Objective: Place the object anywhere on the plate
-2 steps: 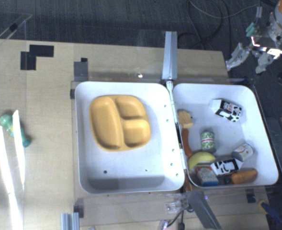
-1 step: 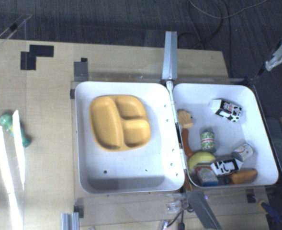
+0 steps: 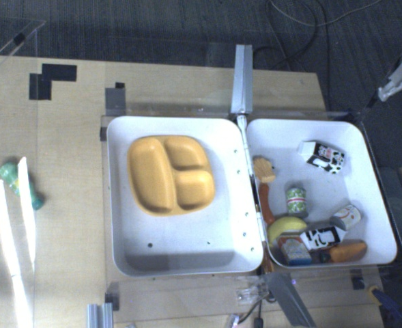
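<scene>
A yellow plate [image 3: 170,174] with three compartments lies in the left bin [image 3: 180,251], toward its back. The right bin [image 3: 364,176] holds several small objects. A black-and-white carton [image 3: 323,157] lies near its back. A small green can [image 3: 295,199] stands in the middle. A brush with a brown handle [image 3: 263,183] lies along its left wall. At its front are a yellow-green round fruit [image 3: 287,227], a black-and-white box [image 3: 322,237], a blue and red packet [image 3: 296,251], an orange oblong piece [image 3: 347,251] and a small white cup [image 3: 348,216].
A metal post [image 3: 242,80] rises at the back between the two bins. On the bench at far left lie a green toy [image 3: 22,185] and white strips [image 3: 9,244]. A white and grey fitting [image 3: 400,79] sits at the upper right, with cables [image 3: 303,5] on the dark floor.
</scene>
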You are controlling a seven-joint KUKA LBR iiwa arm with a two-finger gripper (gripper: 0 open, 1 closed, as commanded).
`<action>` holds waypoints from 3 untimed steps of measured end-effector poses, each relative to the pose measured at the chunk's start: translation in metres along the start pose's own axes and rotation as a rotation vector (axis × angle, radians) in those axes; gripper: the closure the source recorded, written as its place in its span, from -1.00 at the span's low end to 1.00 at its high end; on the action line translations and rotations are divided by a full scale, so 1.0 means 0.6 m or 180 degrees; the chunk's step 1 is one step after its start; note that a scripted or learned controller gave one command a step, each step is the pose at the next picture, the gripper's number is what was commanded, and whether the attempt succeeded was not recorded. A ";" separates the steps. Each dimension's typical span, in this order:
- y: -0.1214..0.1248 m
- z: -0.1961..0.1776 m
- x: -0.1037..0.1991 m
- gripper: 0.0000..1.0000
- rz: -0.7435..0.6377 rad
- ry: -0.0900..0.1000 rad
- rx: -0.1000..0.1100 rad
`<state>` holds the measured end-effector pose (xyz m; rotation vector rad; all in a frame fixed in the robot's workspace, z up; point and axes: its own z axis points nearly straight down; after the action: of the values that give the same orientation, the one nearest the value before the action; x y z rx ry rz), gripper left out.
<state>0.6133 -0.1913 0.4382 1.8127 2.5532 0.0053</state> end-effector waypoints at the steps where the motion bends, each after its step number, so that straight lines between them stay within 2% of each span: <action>1: 0.000 0.000 0.000 -1.00 0.0000 0.0000 0.0000; 2: 0.000 0.000 0.000 -1.00 0.0000 0.0000 0.0000; 3: 0.106 0.002 0.017 -1.00 0.0048 0.0006 0.0004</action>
<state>0.6698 -0.1607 0.4372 1.8330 2.5414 0.0054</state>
